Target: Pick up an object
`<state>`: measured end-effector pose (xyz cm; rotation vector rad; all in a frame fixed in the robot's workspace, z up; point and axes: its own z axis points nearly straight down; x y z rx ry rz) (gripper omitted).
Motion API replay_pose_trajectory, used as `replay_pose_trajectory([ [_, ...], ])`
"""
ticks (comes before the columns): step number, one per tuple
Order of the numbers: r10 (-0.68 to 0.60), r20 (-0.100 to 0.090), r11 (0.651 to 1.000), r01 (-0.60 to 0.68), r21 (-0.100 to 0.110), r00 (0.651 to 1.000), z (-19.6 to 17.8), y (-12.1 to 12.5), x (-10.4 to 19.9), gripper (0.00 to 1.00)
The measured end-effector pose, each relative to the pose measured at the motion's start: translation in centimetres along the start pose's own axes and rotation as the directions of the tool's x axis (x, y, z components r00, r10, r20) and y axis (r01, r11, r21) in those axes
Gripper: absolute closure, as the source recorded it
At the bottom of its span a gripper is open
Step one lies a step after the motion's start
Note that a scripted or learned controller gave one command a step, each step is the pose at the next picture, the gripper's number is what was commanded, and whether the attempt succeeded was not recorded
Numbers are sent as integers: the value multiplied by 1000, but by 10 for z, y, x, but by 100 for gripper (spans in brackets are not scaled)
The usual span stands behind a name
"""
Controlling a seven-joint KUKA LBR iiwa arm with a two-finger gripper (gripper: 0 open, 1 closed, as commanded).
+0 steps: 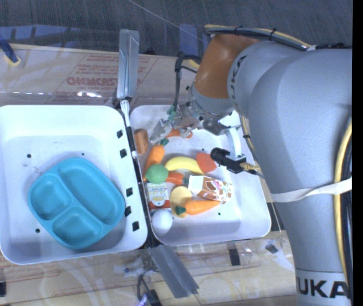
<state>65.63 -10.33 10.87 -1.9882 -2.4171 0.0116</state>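
A blue divided tray lies in the left white bin.

Even, bright overhead light; soft shadows inside the bins; slightly blurry throughout.

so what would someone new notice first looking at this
Probably the big grey arm with its orange band, reaching in from the right and covering much of the right bin. Its pincer is down at the far end of that bin, above a bright heap of toy food with a yellow banana in the middle. After that, the blue divided tray lying in the left bin stands out.
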Motion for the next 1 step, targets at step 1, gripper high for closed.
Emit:
replay_pose_trajectory([
  [1,115,3,993,-115,-9,993,17,1,5,0],
])
